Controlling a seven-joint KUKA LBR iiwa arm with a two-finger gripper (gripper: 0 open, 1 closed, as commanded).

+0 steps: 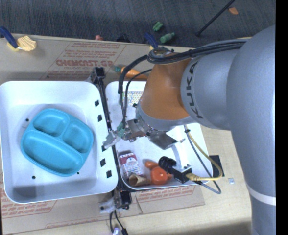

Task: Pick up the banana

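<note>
The grey arm (222,77) with its orange band (166,89) is seen sweeping in from the right of the frame, and most of the right shallow white bin (113,94) is covered by it. The metal two-finger gripper (118,132) is held low at mid-frame, right at the wall between the two bins; whether it is set wide or narrow cannot be told, and nothing is seen held in it. A curved yellow-orange piece (132,73), seemingly the banana, is glimpsed at the top rim of the right bin, just beneath the black cables, with much of it hidden. Along the bottom of that bin a small red and brown packet (129,162) is found, and just below it a tan cone-shaped piece (138,180) lies touching a round orange object (157,175). Over in the left shallow white bin (46,94), a light blue divided plastic plate (58,141) is laid flat, well apart from the gripper.
</note>
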